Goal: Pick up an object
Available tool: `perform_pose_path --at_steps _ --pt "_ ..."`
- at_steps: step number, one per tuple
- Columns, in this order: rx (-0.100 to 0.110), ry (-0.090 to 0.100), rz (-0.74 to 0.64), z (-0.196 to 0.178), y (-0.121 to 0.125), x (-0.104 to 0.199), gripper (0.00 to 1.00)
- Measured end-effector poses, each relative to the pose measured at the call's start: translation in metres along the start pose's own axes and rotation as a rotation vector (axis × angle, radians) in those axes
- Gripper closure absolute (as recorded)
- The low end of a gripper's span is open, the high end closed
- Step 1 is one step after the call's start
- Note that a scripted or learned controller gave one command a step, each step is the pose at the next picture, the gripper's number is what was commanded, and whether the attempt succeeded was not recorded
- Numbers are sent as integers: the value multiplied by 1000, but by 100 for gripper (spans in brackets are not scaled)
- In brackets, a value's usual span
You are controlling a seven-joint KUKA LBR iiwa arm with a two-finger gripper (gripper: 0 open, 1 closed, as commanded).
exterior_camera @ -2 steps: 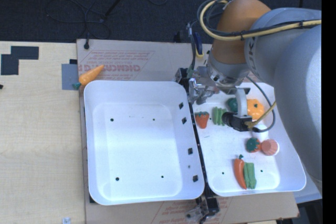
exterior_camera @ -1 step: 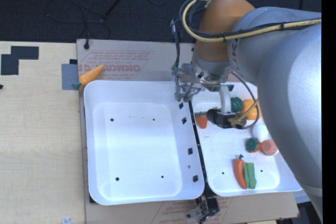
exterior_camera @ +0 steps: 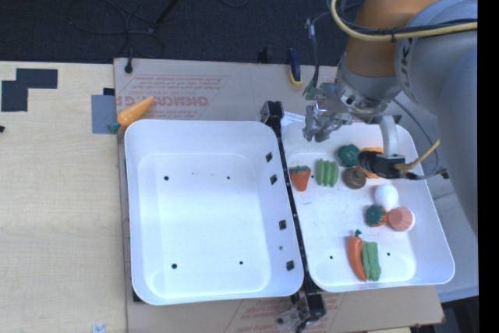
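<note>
1. Standing over the bench (exterior_camera: 54,191), I am looking at pale wood grain with dark patches near its far left corner, a brown cardboard sheet (exterior_camera: 187,90) lying under two shallow white bins, and dark carpet with loose cables beyond the far edge.
2. The left bin (exterior_camera: 148,152) is sitting beside the right bin (exterior_camera: 437,261), the two joined along a row of black clips.
3. An orange carrot-shaped toy (exterior_camera: 134,111) is lying on the cardboard just outside the left bin's far left corner, its long axis slanting from near left to far right.
4. The right bin is holding small toy foods: a red strawberry-like piece (exterior_camera: 300,178) by its left wall, a ribbed green piece (exterior_camera: 327,172) next to it, a white egg (exterior_camera: 386,193), a round salmon-coloured piece (exterior_camera: 401,219), and an orange carrot with a green pod (exterior_camera: 363,257) lying side by side near the near edge, both running far to near.
5. The gripper (exterior_camera: 318,125) is hanging above the right bin's far left corner; I cannot tell how its fingers are set.
</note>
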State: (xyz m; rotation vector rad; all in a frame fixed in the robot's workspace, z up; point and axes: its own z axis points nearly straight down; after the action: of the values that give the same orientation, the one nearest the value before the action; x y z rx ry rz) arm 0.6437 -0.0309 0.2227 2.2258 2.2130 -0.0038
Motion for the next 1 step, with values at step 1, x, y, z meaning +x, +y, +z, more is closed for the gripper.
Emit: perform_pose_path --at_steps 1 --pt "9 2 -1 140 -3 -61 100"
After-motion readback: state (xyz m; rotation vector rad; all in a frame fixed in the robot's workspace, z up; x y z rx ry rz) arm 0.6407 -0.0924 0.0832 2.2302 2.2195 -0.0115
